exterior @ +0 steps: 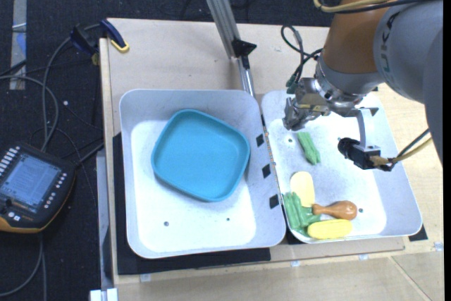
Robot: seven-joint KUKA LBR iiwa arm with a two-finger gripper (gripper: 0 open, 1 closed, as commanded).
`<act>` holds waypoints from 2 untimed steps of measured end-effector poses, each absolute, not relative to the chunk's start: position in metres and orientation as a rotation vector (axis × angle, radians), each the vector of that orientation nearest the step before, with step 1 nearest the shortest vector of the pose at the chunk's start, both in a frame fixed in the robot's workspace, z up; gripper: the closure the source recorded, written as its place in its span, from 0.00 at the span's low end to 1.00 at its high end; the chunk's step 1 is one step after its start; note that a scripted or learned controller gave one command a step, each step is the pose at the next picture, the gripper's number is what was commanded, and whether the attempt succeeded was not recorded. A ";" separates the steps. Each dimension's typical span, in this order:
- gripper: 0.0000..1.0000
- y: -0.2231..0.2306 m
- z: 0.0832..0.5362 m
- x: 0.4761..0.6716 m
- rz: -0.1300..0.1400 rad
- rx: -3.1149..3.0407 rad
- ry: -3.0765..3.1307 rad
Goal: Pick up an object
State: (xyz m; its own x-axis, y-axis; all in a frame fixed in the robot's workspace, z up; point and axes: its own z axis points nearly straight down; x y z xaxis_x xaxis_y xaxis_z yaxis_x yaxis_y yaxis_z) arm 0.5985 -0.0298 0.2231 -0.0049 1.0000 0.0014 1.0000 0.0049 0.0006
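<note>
My gripper (pixel 299 116) hangs over the back left part of the right bin (pixel 394 173), just above and left of a small green pod-shaped item (pixel 309 149). Nothing shows between its fingers. Near the bin's front lie a pale yellow piece (pixel 303 187), a brown drumstick (pixel 337 209), a yellow item (pixel 329 228) and a green leafy piece (pixel 296 211). The arm's orange band (pixel 359 17) sits above the wrist and hides the bin's back edge.
A blue square plate (pixel 201 154) lies in the left bin (pixel 141 173). A grey slanted pole (pixel 222 7) rises behind the bins. A black clip-like part (pixel 359 151) hangs beside the gripper. A handheld controller (pixel 32 187) rests at far left.
</note>
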 end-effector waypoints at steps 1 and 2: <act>1.00 0.019 0.223 0.589 -0.001 -2.215 -2.226; 1.00 0.068 0.219 0.586 -0.001 -2.215 -2.226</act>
